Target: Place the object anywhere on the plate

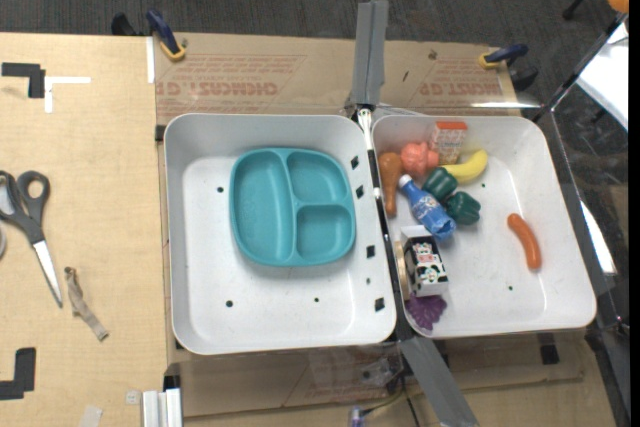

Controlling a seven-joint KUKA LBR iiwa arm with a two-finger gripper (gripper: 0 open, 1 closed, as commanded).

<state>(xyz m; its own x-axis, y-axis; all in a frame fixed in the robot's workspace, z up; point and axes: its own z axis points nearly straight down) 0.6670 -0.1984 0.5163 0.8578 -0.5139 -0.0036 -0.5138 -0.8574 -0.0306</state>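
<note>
Teal plate (293,206) sits bare in my left bin (200,315); toys, including the sausage (525,241), lie at 3 o'clock. Nothing placed yet; the tool's state I cannot tell.

One fixed overhead camera, slanted down on both bins (200,295) together.

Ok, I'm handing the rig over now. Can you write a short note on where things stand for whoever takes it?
Plate: teal, three compartments, in the left bin, nothing on it.
Right bin holds the toys: banana, blue bottle, green pepper, sausage, milk carton, purple grapes, all but the sausage crowded near the divider.
Done: nothing placed.
Left: pick one toy and set it anywhere on the plate.
</note>
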